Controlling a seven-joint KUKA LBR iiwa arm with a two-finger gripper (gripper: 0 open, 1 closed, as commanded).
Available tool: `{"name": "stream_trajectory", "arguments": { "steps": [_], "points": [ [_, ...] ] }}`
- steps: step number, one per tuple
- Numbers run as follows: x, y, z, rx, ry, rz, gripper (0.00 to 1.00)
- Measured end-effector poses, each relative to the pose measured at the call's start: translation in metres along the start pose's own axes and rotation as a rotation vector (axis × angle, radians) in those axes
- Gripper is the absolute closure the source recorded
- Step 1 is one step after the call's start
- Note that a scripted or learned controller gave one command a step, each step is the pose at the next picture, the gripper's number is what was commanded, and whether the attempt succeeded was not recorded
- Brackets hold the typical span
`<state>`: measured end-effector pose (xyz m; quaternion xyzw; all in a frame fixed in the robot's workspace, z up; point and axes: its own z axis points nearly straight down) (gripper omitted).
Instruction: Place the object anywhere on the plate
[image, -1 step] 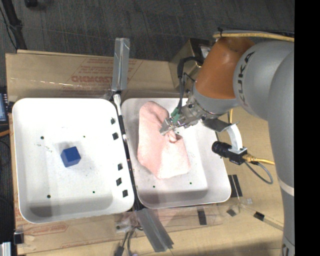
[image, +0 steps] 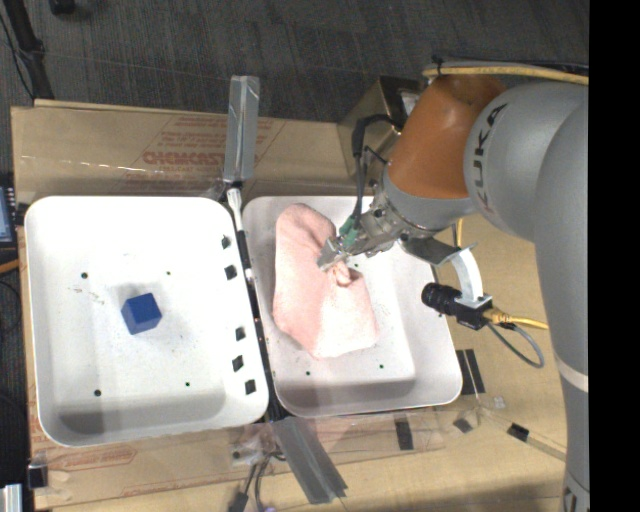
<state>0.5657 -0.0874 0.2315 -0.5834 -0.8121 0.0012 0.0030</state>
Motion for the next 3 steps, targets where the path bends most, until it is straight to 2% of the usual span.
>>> {"name": "stream_trajectory", "arguments": {
  "steps": [1, 2, 3],
  "points": [
    [0.048, 0.020, 0.008, -0.002, -0.003, -0.407, 1.00],
    [0.087, 0.045, -0.003, -0.003, -0.006, -0.811, 1.00],
    [0.125, 0.069, 0.006, -0.004, -0.009, -1.214, 1.00]
  ]
}}
